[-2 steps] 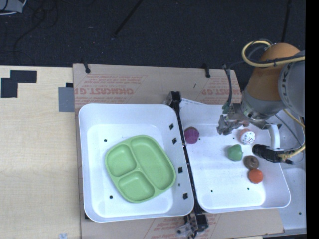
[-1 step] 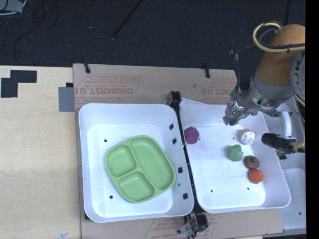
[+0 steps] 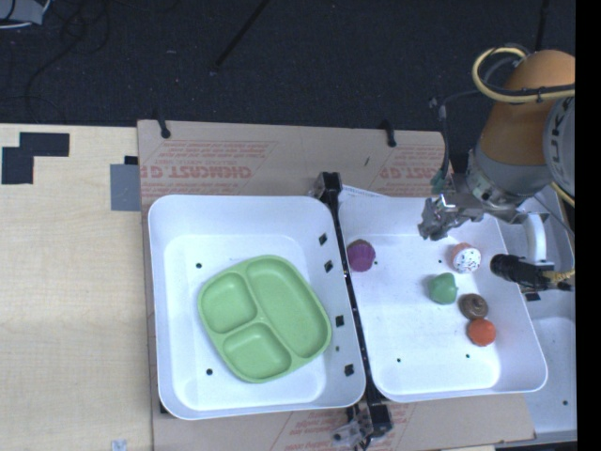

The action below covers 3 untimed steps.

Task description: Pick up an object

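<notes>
In the right bin (image 3: 423, 365) lie a purple ball (image 3: 361, 254), a white speckled piece (image 3: 464, 258), a green lump (image 3: 443, 287), a brown ring-shaped piece (image 3: 473, 305) and an orange ball (image 3: 481, 332). My gripper (image 3: 436, 222) hangs over the bin's far right part, just left of and above the speckled piece and well right of the purple ball. I see nothing between its fingertips.
The left bin (image 3: 178, 252) holds a green divided plate (image 3: 263, 318). A black divider (image 3: 340, 280) runs between the two bins. A black handle-like part (image 3: 515, 269) juts in at the right bin's right rim. Cardboard (image 3: 282, 163) lies under both bins.
</notes>
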### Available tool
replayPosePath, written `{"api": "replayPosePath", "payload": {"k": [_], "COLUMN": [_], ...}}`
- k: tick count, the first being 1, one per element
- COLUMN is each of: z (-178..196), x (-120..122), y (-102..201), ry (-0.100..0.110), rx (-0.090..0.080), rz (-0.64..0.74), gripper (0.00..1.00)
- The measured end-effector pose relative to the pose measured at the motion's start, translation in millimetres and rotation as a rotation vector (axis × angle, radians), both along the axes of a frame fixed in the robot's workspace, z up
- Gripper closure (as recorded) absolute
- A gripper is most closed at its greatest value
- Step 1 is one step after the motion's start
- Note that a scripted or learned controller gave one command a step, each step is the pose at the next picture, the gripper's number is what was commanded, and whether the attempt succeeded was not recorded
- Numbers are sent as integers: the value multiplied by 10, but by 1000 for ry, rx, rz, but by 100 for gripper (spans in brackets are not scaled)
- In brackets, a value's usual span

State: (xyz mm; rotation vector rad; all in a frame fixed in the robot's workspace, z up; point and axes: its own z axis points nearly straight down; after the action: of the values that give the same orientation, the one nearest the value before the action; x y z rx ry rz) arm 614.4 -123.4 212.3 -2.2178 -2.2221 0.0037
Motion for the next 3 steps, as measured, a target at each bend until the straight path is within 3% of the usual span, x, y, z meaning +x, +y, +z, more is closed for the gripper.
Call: {"api": "replayPosePath", "payload": {"k": [2, 3], "z": [-97, 37], "x": [-231, -402], "y": [1152, 1624], "ry": [3, 1], "rx": [3, 3], "rz": [2, 3], "gripper": [100, 100]}}
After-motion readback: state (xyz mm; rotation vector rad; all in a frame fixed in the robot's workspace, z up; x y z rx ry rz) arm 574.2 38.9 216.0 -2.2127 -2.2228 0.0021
